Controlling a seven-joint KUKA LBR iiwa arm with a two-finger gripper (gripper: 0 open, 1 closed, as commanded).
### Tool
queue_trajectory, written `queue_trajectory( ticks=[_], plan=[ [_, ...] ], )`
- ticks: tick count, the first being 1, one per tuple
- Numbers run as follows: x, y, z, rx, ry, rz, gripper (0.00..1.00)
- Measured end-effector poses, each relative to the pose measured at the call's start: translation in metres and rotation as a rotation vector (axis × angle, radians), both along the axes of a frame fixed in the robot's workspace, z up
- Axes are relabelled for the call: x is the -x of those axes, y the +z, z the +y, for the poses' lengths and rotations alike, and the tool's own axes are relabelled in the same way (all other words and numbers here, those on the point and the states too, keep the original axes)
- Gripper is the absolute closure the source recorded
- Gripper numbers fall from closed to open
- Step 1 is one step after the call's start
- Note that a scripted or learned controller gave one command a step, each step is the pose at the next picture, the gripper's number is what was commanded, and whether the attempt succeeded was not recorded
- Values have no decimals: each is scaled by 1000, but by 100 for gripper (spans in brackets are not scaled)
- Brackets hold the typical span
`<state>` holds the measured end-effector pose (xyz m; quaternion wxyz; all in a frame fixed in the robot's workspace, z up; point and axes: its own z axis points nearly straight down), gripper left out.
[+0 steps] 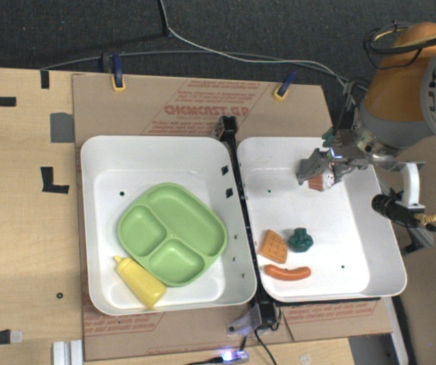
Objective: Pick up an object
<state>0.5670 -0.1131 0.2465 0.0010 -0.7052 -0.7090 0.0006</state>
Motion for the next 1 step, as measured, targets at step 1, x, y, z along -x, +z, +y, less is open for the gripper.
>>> queue_trajectory(
  ticks=[1],
  plan=[
    [-7,2,46,0,1,-1,100]
  ],
)
